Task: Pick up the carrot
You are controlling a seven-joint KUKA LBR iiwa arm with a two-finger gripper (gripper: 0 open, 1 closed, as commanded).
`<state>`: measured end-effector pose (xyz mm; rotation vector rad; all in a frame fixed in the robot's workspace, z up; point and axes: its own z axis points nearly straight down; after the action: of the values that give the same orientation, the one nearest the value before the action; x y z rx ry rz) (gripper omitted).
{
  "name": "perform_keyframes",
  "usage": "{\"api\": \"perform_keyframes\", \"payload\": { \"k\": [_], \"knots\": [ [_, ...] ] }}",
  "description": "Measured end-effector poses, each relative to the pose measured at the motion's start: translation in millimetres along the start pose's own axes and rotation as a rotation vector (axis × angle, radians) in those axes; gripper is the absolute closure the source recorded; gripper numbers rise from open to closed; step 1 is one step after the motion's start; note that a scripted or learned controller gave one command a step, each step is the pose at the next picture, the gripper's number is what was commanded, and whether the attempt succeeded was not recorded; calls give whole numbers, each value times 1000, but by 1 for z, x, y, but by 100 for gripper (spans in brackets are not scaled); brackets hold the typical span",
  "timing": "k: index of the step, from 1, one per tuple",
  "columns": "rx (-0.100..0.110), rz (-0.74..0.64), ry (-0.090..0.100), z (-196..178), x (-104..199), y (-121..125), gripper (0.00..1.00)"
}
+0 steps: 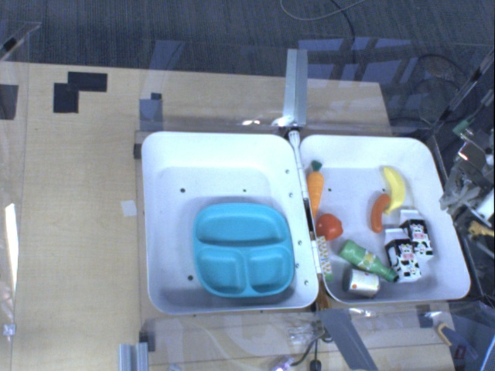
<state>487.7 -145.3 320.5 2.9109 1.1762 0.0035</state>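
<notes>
The carrot (pixel 315 185), orange with a green top, lies in the right bin (pixel 352 154) against its left wall, with the green end pointing to the back. At the view's right edge, just outside that bin's right rim, is a grey part of my arm with the gripper (pixel 462 194). It is far to the right of the carrot, with nothing seen held in it.
Also in the right bin are a red tomato (pixel 329 226) just in front of the carrot, a banana (pixel 394 188), an orange-red piece (pixel 378 212), a green bottle (pixel 366 259), a can (pixel 361 282) and two cow-print cartons (pixel 408 250). The left bin (pixel 166 207) holds a blue divided plate (pixel 243 247).
</notes>
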Motion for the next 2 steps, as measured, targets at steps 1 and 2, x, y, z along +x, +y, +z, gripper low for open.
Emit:
{"api": "perform_keyframes", "payload": {
  "k": [1,2],
  "knots": [
    [1,280,1,20,18,-18,100],
    [2,449,1,26,68,-70,100]
  ]
}}
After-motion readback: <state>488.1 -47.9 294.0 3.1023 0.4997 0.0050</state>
